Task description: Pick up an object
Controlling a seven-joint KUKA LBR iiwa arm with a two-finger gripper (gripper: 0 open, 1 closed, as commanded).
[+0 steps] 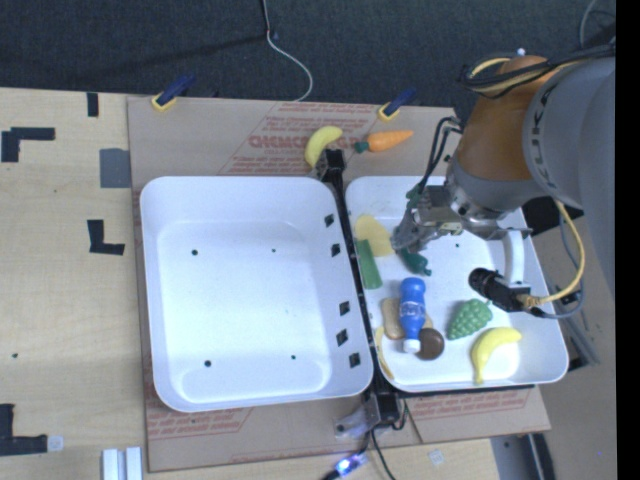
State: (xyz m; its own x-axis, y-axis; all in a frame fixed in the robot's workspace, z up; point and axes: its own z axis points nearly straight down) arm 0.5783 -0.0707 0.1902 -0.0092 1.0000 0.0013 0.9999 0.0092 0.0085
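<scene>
Camera view: gripper (413, 238) above right bin (545, 368)

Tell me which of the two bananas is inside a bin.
The banana at the right bin's near right corner, beside the green grapes. The other banana lies outside on the cardboard behind the bins, near the carrot.

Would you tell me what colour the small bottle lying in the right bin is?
Blue with a white cap: the small plastic bottle, clearest in the camera view.
</scene>
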